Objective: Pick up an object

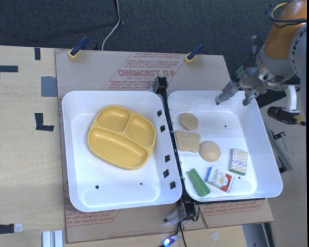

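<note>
My gripper (232, 98) hangs over the far right corner of the right bin (247, 122), fingers spread open with nothing between them. In that bin lie a round tan cookie (189, 121), a tan square biscuit (188, 141), a pale round bun (210, 151), a green bar (199, 182), a small red, white and blue carton (218, 179) and a patterned little box (239, 161). All of these sit nearer the front and left than the gripper.
The left bin (80, 184) holds a yellow divided plate (122, 136). Black clips run along the seam between the bins (167, 153). Both bins rest on a cardboard sheet (129, 71) held by blue and yellow clamps at the back.
</note>
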Controlling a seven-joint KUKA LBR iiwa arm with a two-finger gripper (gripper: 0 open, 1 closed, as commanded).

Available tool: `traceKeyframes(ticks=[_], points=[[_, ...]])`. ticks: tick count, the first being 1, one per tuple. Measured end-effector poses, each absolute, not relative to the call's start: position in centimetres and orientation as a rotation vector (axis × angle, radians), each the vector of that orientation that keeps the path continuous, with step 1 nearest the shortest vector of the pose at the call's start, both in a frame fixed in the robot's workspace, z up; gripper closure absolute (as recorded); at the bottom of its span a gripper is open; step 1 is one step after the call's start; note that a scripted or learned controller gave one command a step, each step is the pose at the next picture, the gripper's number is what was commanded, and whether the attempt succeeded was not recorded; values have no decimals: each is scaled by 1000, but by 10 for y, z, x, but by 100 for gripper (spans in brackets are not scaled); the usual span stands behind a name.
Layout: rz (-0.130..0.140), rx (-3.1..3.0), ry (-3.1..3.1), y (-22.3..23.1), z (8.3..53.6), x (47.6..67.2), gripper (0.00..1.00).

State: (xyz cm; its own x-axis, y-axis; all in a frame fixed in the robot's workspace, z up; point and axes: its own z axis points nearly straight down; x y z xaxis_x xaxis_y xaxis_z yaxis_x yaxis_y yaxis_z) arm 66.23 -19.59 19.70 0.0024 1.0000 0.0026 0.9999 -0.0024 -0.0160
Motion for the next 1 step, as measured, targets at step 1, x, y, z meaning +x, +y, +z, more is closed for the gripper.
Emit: traceKeyframes(ticks=[1], points=[[2,-2219,-2222,-195,208,665,0]])
